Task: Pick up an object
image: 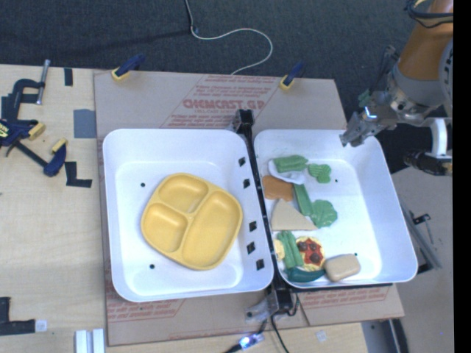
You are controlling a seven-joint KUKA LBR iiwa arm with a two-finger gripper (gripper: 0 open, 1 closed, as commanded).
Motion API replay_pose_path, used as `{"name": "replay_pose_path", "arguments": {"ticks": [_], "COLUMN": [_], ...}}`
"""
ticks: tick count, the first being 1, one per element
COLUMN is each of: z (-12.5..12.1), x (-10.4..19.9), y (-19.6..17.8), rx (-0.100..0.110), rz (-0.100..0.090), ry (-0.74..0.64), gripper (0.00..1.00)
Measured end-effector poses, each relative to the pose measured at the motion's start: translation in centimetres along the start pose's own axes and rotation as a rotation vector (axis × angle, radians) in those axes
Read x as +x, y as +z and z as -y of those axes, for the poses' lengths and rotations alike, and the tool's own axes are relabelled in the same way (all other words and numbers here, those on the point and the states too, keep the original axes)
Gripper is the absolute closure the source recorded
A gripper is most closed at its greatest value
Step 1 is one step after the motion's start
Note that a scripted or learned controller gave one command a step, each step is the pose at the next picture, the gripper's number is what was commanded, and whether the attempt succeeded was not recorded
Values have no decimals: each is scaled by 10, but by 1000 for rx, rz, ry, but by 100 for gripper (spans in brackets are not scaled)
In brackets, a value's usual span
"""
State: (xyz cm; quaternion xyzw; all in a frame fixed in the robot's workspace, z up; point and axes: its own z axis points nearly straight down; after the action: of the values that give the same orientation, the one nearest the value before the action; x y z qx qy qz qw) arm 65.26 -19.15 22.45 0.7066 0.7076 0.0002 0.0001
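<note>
Jaws: state cannot be told; two-finger gripper (pixel 353 136) is seen above the right white plastic bin's (pixel 394 219) far corner, green toy foods (pixel 322 212) well below-left.

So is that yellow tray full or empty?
Empty. The yellow tray lies flat in the left bin, its three compartments bare.

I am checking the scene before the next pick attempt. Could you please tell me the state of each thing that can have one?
gripper: above the right bin's far right corner, holding nothing visible
yellow tray: lying flat, right way up, in the left bin
toy food pile: lying along the left side of the right bin, untouched
</note>
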Motion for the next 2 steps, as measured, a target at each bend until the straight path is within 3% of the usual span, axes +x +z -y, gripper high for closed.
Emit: {"name": "replay_pose_path", "arguments": {"ticks": [2], "z": [31], "x": [108], "y": [16], "rx": [5], "rz": [-1], "ry": [-3], "gripper": [100]}}
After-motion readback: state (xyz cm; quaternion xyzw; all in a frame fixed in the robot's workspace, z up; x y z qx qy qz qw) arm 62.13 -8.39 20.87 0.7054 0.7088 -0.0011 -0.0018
